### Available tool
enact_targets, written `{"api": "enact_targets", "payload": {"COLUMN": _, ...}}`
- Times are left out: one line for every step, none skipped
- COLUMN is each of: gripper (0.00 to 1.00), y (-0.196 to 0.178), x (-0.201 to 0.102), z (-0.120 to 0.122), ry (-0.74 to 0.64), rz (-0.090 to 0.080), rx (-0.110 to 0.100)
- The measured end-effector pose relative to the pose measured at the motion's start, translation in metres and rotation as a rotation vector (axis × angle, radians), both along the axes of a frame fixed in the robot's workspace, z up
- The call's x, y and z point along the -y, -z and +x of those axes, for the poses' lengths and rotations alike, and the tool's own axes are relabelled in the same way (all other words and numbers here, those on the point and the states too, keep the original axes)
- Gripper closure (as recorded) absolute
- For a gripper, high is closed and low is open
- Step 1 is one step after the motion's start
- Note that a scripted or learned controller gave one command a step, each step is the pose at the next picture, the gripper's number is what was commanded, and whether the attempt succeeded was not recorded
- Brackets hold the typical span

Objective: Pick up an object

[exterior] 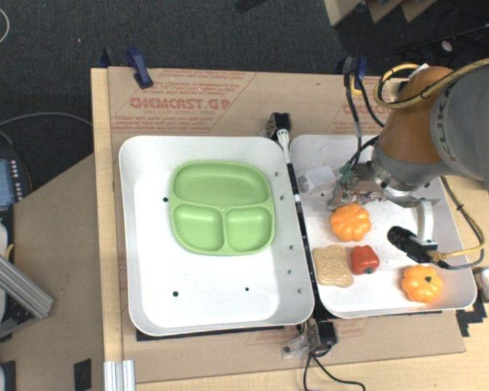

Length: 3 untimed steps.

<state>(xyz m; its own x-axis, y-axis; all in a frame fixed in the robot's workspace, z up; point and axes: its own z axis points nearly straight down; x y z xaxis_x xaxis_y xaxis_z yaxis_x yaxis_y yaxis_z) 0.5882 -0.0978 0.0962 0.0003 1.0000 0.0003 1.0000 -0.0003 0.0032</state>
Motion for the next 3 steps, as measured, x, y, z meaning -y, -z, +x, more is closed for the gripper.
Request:
{"api": "enact_targets", "payload": {"gripper": 1.0, "y": -0.094, "x": -0.094, "z": -0.033, "ry": -0.01, "rz": 0.004, "rx": 0.004}}
{"api": "enact_targets", "payload": {"gripper": 1.0, "y": -0.144, "x": -0.065, "z": 0.002, "ry": 0.0, "rz": -0.003, "rx": 0.006}}
{"api": "enact_targets", "payload": {"gripper": 1.0, "y": -0.23, "x": -0.051, "z": -0.077, "ry": 0.003, "rz": -0.001, "rx": 0.006}}
